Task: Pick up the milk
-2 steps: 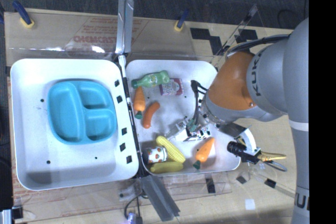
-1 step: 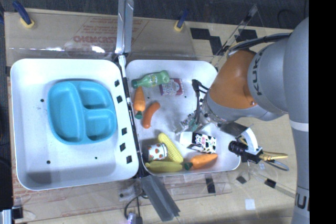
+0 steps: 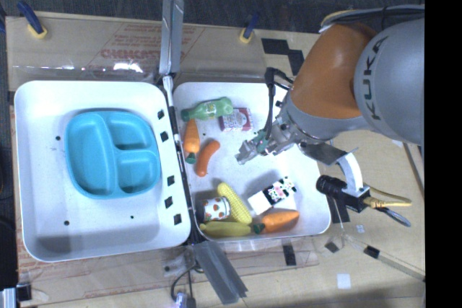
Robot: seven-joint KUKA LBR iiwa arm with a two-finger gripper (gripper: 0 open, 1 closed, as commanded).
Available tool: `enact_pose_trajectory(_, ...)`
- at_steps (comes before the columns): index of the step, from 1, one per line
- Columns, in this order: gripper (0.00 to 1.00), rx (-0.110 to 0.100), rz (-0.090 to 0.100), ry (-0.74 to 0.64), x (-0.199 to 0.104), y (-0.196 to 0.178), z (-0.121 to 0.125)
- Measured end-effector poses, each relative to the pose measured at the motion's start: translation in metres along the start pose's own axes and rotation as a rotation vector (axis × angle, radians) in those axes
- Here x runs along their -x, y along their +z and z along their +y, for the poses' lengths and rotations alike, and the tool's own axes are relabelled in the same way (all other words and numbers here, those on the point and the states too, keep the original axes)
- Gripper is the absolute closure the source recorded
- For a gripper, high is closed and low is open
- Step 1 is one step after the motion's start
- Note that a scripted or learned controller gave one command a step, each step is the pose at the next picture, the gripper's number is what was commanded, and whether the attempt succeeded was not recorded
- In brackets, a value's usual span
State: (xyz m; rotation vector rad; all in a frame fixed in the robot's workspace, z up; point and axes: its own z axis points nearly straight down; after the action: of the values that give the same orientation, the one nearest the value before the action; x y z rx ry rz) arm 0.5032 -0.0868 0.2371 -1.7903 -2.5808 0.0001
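Looming closest, our arm (image 3: 361, 83) hangs its gripper (image 3: 249, 150) (opening unreadable, nothing visibly held) mid-bin, approaching; next we must descend onto the milk (image 3: 273, 194) near the right bin's (image 3: 312, 227) front edge.

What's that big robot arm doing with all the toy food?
The robot arm is reaching into the right bin, which holds toy food. Its tool hangs above the middle of that bin. The milk carton, white with black spots, lies nearer the front, beside a carrot. Nothing is picked up yet. The left bin holds a blue tray.
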Motion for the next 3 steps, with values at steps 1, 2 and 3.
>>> enact_pose_trajectory(1,0.0,0.0,0.0,0.0,0.0,0.0,0.0)
enact_pose_trajectory(2,0.0,-0.003,0.001,0.159,0.079,0.024,-0.058)
enact_pose_trajectory(3,0.0,0.002,-0.001,-0.03,0.092,0.134,-0.061)
